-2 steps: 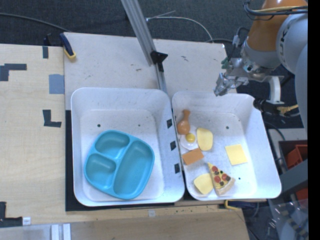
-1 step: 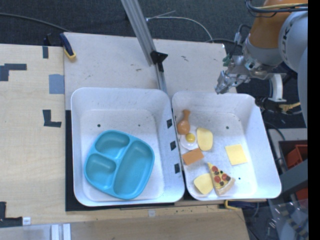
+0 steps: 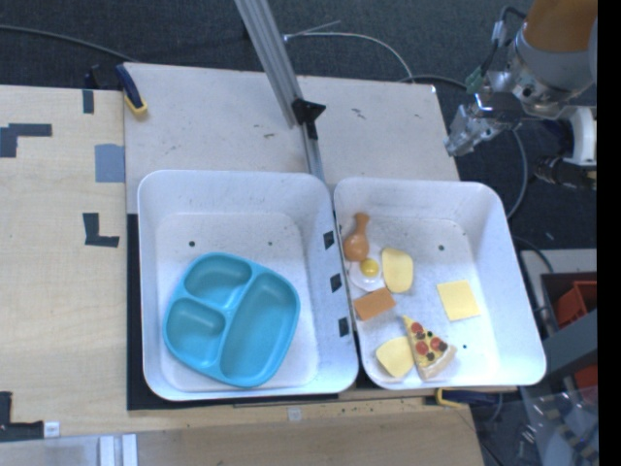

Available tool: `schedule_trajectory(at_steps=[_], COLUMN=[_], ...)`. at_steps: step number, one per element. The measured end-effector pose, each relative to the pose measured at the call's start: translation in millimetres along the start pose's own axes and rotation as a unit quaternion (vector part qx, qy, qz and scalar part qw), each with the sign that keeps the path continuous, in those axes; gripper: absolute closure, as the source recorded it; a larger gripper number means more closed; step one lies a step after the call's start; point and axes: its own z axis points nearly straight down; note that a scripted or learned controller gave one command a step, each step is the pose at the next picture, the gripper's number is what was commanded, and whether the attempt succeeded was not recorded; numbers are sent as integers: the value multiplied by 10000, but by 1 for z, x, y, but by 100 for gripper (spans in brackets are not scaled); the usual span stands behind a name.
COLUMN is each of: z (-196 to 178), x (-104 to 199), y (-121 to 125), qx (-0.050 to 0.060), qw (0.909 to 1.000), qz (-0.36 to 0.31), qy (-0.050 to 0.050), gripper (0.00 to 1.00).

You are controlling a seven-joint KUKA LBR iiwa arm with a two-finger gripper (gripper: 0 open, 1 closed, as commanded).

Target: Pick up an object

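**Desk:** Where is the arm [image 3: 558, 27]?

**Photographer:** Raised past the bench's [image 3: 223, 115] far right corner, orange band up, wrist angled down-left. The claw [image 3: 464, 134] hangs outside the right bin's [image 3: 519, 289] far rim; open or closed, I cannot tell.

**Desk:** And the things to pick?

**Photographer:** All well below the claw, in the right bin: pizza slice [image 3: 430, 348] near the front edge, cheese square [image 3: 459, 300] toward the right wall, drumstick [image 3: 357, 236] and fried egg [image 3: 367, 273] by the left wall. A blue divided plate [image 3: 231, 318] sits in the left bin [image 3: 155, 260].
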Motion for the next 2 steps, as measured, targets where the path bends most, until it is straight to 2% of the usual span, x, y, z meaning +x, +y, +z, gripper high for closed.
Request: schedule_trajectory(at_steps=[1, 2], z=[77, 61], x=[11, 11], y=[8, 9], qx=[78, 44], qw=[10000, 10000], qz=[4, -1], qy=[5, 1], gripper=[100, 100])
